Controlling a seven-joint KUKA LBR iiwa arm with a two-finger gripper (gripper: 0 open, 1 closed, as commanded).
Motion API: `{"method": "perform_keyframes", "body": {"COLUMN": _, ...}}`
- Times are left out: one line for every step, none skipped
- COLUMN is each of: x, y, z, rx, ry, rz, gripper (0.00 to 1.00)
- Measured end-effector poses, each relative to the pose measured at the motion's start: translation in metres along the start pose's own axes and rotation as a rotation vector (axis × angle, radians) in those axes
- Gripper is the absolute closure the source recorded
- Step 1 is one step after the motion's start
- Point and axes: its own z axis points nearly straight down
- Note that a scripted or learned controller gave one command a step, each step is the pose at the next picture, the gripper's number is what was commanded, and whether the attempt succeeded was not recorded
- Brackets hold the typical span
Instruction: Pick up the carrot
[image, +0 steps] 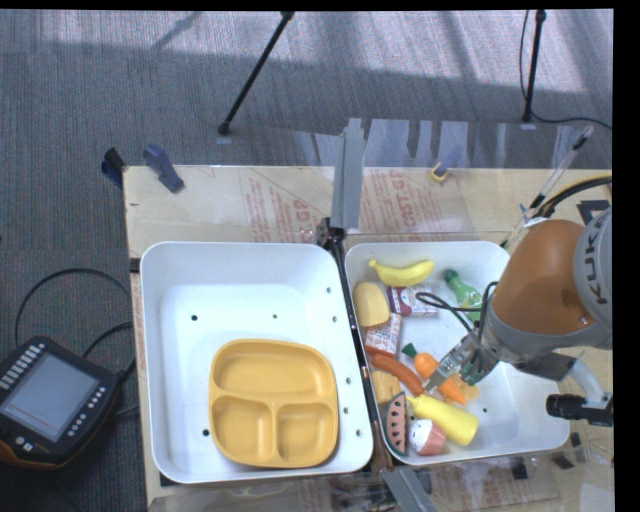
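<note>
Near edge, right bin (520, 425): watermelon slice (397, 423) and a small red-white piece (428, 436) at the front wall, yellow bottle-shaped toy (445, 417) lying just behind them.

Hand (452, 374) is down in the right bin, low over the toy pile. Can't tell whether it's spread or pressed together; the tips blur into the orange stuff under them. An orange piece (457, 391) sits right at the tips, can't tell if it's gripped.

Carrot (424, 363): right bin, roughly centre, orange body with a green top (409, 350), just left of the hand, beside the red sausage (393, 369). Touching the hand or not: can't tell.

Left bin (170, 300): yellow three-compartment plate (273, 403) in the front half.

Further back in the right bin: pale yellow block (371, 303) near the divider, a small printed packet (410, 301), green bottle (462, 289), banana (402, 271) by the back wall.

Arm (545, 285), grey with orange band, comes in from the right over the bin's right side.

Behind the bins: bare tabletop (230, 205) with printed red text, an upright grey post (348, 180) at the junction between bins.

Off the tabletop, left, on the floor: a teach pendant (45, 400).
</note>
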Motion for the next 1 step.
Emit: {"method": "perform_keyframes", "body": {"x": -0.0004, "y": 0.0488, "z": -0.1418, "rx": -0.009, "ry": -0.014, "rz": 0.048, "gripper": 1.0}}
